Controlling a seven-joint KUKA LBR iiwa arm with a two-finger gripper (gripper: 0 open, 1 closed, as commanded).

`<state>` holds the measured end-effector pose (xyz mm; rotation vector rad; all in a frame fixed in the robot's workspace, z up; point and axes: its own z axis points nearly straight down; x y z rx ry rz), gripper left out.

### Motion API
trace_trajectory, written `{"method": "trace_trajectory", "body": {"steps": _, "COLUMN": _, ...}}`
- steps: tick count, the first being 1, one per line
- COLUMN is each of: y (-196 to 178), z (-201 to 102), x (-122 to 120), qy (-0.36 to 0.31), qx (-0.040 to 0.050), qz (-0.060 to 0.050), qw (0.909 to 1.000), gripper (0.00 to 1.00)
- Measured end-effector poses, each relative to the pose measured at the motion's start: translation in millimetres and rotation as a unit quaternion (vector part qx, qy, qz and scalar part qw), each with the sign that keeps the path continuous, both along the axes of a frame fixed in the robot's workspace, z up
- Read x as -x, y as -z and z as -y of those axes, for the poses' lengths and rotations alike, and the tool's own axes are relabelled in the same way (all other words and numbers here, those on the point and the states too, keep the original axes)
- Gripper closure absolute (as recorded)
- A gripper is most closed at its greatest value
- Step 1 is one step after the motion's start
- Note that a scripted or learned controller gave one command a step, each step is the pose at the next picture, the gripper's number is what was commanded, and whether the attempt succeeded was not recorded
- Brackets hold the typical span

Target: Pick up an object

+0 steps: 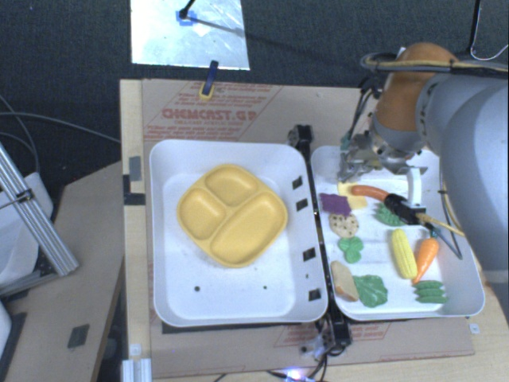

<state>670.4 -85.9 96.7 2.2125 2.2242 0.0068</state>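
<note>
Nearest, at the front of the right white bin (pixel 465 305), small plastic toy foods are seen: a green leaf piece (pixel 371 290), a yellow corn cob (pixel 403 252) and an orange carrot (pixel 427 255). They are judged light, stiff and a little slippery; the corn is best taken across its middle. Farther back, the tool (pixel 359 165) is lowered near a red sausage (pixel 370 191), and its state cannot be told.

Right bin (pixel 469 289) holds the loose toy foods: red sausage (pixel 369 191) at 12 o'clock, purple piece (pixel 335 204) and cookie (pixel 343 226) at 9, corn (pixel 403 252) centre, carrot (pixel 427 255) at 3, all lying flat.
</note>
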Motion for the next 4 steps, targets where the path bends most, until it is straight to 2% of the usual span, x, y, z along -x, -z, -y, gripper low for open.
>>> {"method": "trace_trajectory", "body": {"steps": 1, "y": -93.2, "z": -45.6, "x": 105.1, "qy": 0.0, "qx": -0.0016, "qz": -0.002, "qw": 1.0, "gripper": 1.0}}
{"method": "trace_trajectory", "body": {"steps": 2, "y": -87.0, "z": -192.4, "x": 152.7, "qy": -0.007, "qx": -0.0036, "qz": -0.005, "qw": 1.0, "gripper": 1.0}}
{"method": "trace_trajectory", "body": {"steps": 3, "y": -299.7, "z": -231.3, "x": 128.0, "qy": -0.002, "qx": -0.0036, "qz": 0.007, "qw": 1.0, "gripper": 1.0}}
{"method": "trace_trajectory", "body": {"steps": 4, "y": -301.0, "z": -229.0, "x": 129.3, "qy": -0.003, "qx": -0.0004, "qz": -0.001, "qw": 1.0, "gripper": 1.0}}
